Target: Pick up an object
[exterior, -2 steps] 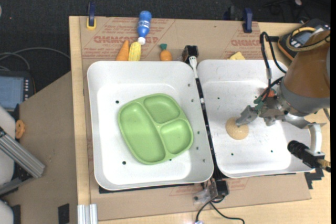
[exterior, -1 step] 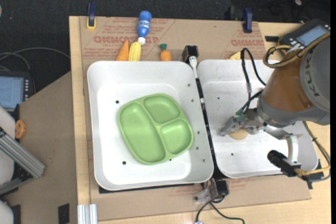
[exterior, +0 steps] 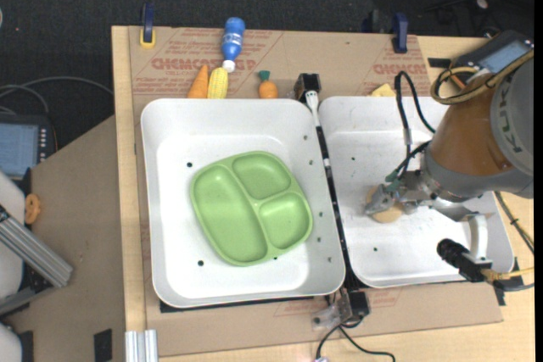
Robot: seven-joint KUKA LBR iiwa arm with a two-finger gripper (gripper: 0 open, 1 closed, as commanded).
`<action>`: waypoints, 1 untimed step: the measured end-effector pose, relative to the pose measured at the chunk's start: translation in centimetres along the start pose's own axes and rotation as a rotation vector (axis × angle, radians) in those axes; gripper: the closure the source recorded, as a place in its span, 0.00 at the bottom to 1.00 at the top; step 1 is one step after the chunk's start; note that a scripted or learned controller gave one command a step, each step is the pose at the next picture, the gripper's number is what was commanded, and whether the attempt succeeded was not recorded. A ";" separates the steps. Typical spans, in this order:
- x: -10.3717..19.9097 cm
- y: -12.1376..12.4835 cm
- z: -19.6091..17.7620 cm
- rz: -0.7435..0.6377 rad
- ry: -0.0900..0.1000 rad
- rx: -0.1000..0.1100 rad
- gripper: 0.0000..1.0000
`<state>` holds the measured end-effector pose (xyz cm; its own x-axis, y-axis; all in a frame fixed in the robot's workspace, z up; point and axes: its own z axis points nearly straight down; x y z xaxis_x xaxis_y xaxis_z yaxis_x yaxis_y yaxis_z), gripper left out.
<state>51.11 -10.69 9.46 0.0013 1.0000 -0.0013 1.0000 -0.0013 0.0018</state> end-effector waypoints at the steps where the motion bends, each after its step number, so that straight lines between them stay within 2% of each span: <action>1: 9.1 1.0 -9.6 -0.012 0.004 -0.009 1.00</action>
